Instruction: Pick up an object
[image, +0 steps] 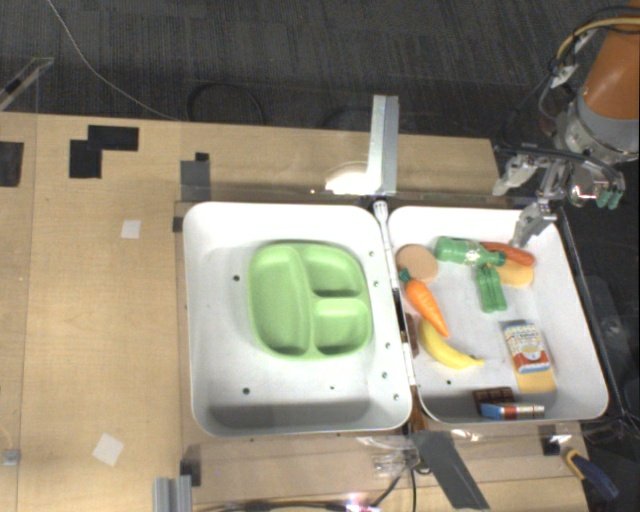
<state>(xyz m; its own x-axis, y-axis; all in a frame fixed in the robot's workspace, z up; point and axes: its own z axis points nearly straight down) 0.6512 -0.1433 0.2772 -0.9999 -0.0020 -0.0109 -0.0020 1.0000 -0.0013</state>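
Observation:
My gripper hangs over the far right corner of the right bin, just above a red-orange toy that lies on a yellow piece. I see nothing held in it. A green bottle and a green stick-like toy lie just left of it. Further left are a brown egg-shaped item, a carrot and a banana. A small carton and a blue and red item lie near the front.
The left bin holds a green divided plate. A metal post stands behind the ridge where the two bins meet. The arm's orange band is at the upper right.

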